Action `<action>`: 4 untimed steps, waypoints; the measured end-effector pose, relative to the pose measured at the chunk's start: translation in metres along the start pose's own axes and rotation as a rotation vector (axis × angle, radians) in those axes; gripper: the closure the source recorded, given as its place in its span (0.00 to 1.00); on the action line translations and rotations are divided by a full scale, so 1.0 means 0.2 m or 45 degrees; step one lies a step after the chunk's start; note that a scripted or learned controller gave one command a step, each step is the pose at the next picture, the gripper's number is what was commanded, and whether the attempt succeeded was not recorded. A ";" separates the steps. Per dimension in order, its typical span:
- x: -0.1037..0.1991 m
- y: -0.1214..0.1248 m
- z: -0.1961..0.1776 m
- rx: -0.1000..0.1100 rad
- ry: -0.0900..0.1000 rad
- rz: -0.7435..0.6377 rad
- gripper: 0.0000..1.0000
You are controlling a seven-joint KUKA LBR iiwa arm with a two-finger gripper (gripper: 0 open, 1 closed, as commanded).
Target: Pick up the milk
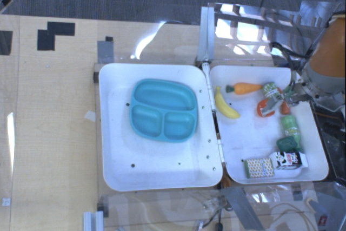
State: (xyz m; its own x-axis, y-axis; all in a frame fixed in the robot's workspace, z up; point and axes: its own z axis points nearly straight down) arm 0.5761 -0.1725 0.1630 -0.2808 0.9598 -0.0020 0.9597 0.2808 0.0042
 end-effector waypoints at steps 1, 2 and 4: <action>0.22 -0.14 0.37 -0.010 -0.006 -0.151 0.00; 0.04 -0.06 0.17 -0.003 -0.002 -0.077 0.00; -0.01 -0.13 0.26 -0.007 0.008 0.025 0.00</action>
